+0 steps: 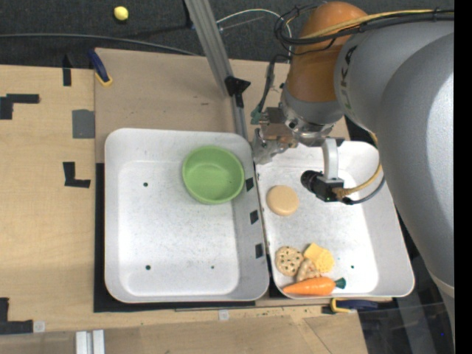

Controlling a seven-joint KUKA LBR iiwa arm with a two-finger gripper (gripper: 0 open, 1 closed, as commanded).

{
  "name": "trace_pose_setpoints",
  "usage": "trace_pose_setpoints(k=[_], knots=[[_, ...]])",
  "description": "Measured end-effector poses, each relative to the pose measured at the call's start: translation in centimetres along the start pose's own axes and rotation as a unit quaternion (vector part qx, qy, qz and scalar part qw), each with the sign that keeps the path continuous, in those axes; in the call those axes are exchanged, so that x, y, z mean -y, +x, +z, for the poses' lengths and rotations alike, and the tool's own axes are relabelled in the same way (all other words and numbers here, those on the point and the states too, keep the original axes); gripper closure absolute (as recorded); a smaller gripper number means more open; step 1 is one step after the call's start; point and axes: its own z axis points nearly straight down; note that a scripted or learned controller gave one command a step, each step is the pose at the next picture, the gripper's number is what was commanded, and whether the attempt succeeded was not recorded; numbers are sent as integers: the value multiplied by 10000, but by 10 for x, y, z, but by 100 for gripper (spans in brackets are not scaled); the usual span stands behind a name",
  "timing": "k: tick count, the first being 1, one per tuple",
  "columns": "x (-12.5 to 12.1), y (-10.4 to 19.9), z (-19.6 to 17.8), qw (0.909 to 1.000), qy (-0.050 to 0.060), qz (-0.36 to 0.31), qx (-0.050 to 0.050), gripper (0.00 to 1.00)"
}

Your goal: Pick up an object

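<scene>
My gripper hangs over the far left corner of the right bin, below the orange wrist band. It stands near the divider between the bins. A tan round bun lies just in front of it, apart from it. At the near end of this bin lie a chocolate-chip cookie, a yellow cracker and an orange carrot. A green bowl sits upright in the far right part of the left bin.
A slanted metal pole runs down to the bins' far edge beside the gripper. A black cable fitting hangs from the arm over the right bin. A small yellow ball lies on the dark floor at the far left.
</scene>
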Motion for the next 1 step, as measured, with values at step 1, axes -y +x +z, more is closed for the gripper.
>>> trace_pose_setpoints(k=[1], knots=[[-24, 47, -10, 10000, -9, -5, -6, 100]])
